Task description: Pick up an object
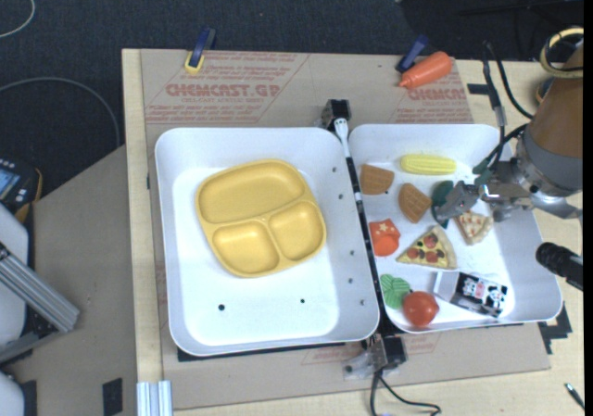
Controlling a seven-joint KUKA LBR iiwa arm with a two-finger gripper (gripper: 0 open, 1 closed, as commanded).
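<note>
Scanning left to right from my remote seat. Left bin (176, 247): one yellow divided tray (261, 217) sitting flat, slightly toward the far side, three compartments, nothing visible in them. Two small dark specks on the bin floor near the tray's near edge, can't tell what they are.

Black clip (336, 114) at the far end of the seam between bins, another clip (382, 351) with a cable at the near end.

Right bin (547, 308) holds the toy food. Along its left side, far to near: brown bread-like piece (375, 180), red-orange chunk (384, 236), green leafy piece (395, 288), red tomato (420, 308) touching the green. Further right: yellow corn cob (427, 164) near the far wall, brown piece (413, 202) near of it, pizza slice (429, 250) at mid-bin, black-and-white packet (479, 292) toward the near right corner. Dark green piece (442, 190) just beside the brown one. Smaller tan wedge (473, 226) right of the pizza slice.

Gripper (460, 204) is down in the right bin, reaching in from the right, tip over the dark green piece and the tan wedge. I can't tell how wide the hand is set, or whether it has anything, from this slant. No object visibly lifted; all pieces look to be resting in the bin.

Outside the bins on the far board: blue-yellow clamp (197, 52) at left, orange carrot-shaped toy (426, 69) at right.
</note>
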